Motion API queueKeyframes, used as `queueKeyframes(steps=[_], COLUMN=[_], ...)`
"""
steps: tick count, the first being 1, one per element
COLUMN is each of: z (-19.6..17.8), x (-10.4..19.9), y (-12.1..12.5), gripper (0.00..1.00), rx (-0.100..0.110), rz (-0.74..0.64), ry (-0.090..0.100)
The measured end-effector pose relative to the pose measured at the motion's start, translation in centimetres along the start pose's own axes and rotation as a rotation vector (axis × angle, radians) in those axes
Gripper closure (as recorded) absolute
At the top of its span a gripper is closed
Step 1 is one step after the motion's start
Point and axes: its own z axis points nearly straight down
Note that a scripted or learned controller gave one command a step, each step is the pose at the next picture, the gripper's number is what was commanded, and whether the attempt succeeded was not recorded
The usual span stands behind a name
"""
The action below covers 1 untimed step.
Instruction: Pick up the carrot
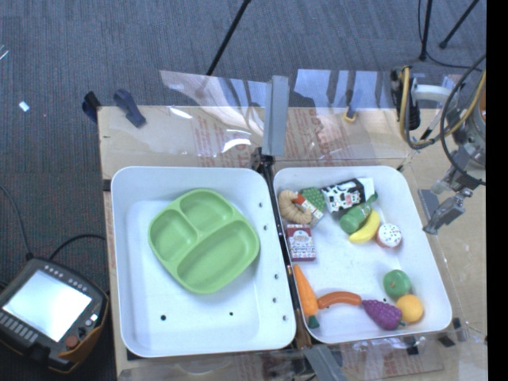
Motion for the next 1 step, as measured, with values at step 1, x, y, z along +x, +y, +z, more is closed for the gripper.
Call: queueKeyframes(steps=[1], z=[-1.20], x=[-0.11], y=[-0.84], gripper=[1.00], rx=[0.006], rz=[-0.012], ry=[0.003])
